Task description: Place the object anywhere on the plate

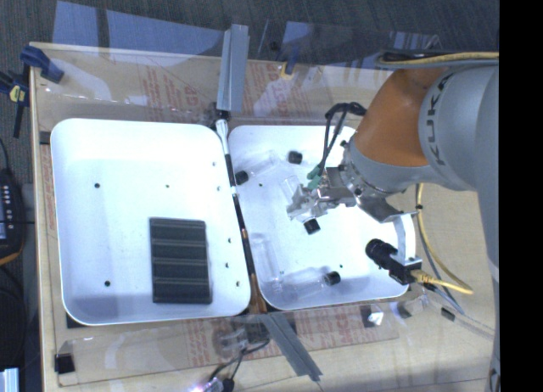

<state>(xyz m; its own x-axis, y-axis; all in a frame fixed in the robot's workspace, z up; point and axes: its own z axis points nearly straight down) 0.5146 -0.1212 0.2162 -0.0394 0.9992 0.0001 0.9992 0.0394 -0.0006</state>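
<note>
Two bins on your bench: the dark ridged plate [180, 260] lies in the left bin [76, 153]; the claw [307, 204] hangs over the right bin [280, 140]. Claw state: cannot tell. A small black object [311, 226] sits just below it. Placement not done; pickup unconfirmed.

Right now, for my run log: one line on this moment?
gripper: over right bin | dark plate: left bin, bare | small black object: under gripper
</note>
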